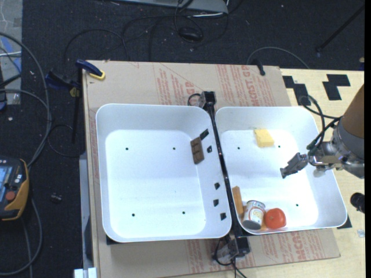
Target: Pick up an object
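My gripper (291, 166) hangs over the right bin (324, 184), near its right side, and points left toward the bin's middle. A yellow block (264, 137) lies at the far end of that bin, up and to the left of the gripper. In the near left corner lie a small can (253, 213) on its side, a red ball (275, 218) beside it, and an orange stick (237, 200) along the wall. A brown flat piece (197, 150) leans on the right wall of the left bin (116, 172). Nothing shows under the gripper tip.
A dark small piece (203, 135) sits just above the brown piece. Black clips (216, 194) line the divider between the bins. The arm's grey body (351, 138) stands over the right bin's right rim. Cables lie on the floor behind the bench.
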### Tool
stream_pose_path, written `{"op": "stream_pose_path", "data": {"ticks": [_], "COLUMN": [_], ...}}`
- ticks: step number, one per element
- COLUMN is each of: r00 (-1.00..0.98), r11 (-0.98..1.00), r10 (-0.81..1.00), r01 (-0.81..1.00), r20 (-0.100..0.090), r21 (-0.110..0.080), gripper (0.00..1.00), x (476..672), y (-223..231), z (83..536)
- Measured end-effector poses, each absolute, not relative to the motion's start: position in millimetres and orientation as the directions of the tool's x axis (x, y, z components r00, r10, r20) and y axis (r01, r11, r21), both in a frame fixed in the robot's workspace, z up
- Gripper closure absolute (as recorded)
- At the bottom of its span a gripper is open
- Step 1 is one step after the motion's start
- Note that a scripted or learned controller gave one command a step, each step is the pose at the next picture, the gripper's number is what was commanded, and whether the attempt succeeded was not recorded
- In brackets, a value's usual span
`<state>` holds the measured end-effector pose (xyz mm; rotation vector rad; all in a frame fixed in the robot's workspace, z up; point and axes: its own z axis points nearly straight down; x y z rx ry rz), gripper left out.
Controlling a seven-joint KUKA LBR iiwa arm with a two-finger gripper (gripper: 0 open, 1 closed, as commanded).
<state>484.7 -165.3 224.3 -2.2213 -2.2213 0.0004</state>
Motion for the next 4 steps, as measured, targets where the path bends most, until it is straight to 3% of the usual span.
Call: {"op": "stream_pose_path", "data": {"ticks": [1, 2, 3, 4], "r00": [0.0, 0.0, 0.0, -0.001], "r11": [0.0, 0.0, 0.0, 0.001], "r10": [1.0, 1.0, 1.0, 1.0], "r01": [1.0, 1.0, 1.0, 1.0], "r20": [0.0, 0.0, 0.0, -0.001], "r21": [0.0, -0.001, -0.001, 0.001], "gripper": [1.0, 0.0, 0.0, 0.0], "x": [484.8, 484.7, 484.7, 583.7], "y": [-165.2, -165.3, -165.3, -198.6], "z": [234.4, 234.0, 234.0, 255.0]}}
